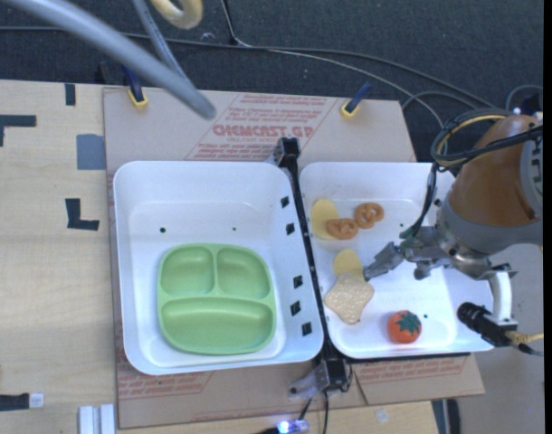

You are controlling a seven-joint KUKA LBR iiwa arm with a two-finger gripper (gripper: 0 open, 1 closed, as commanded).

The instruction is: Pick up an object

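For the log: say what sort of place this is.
Likely a robot lab picking bench: two white bins on cardboard, toy food such as a tomato and pretzels, and the arm's gripper reaching in.

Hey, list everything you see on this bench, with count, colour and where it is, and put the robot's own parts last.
Shallow white plastic bins: two, white, side by side on the bench.
Green divided plastic plate: one, green, in the left bin.
Brown pretzel-shaped toys: two, brown, at the far side of the right bin.
Pale yellow toy pieces: two, yellow, near the right bin's left wall.
Tan toast-shaped toy: one, tan, near side of the right bin.
Red tomato toy: one, red with green top, near side of the right bin.
Tool: one, grey, low over the right bin beside the yellow pieces.
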